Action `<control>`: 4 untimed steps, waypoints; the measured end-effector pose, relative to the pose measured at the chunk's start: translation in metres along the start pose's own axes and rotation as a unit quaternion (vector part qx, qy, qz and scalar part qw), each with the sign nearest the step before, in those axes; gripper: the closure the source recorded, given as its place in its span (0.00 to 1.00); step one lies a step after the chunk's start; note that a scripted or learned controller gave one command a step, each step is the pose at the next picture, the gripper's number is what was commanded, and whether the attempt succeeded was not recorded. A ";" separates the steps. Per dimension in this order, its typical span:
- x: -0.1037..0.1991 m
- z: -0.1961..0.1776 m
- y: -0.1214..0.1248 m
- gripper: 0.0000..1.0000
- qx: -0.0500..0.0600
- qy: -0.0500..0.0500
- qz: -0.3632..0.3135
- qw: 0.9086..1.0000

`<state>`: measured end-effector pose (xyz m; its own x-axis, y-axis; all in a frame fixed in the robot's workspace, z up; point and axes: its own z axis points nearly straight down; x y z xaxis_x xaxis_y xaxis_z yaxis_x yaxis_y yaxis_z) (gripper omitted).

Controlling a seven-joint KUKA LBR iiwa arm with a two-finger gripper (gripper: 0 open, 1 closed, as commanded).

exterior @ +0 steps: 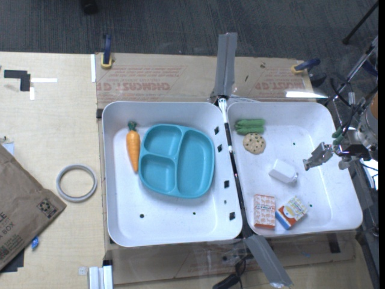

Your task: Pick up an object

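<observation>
In the right bin (pixel 313 110) lie a green pea pod (pixel 249 125), a cookie (pixel 254 143), a small white block (pixel 283 172), a red and white box (pixel 264 212) and a small colourful packet (pixel 292 212). My gripper (pixel 313 161) hangs over the right part of this bin, a short way right of the white block and a little higher in the picture. Nothing is seen held in it. The left bin (pixel 120 221) holds an orange carrot (pixel 133 150) and a blue divided plate (pixel 178 159).
A roll of tape (pixel 76 182) and a brown cardboard box (pixel 21 212) lie on the bench left of the bins. A grey divider bar (pixel 226 71) runs between the bins. Cables and a stand crowd the right edge.
</observation>
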<state>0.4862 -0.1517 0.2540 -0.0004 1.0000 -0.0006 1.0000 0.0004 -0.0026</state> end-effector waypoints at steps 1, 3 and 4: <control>-0.003 0.163 -0.009 0.00 0.000 0.001 0.033 0.999; -0.027 0.162 -0.008 0.00 -0.001 0.000 -0.141 0.990; 0.000 0.163 -0.008 0.00 -0.001 0.000 0.041 0.999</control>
<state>0.4774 -0.1517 0.0914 0.0806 0.9968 0.0001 0.9967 -0.0806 -0.0008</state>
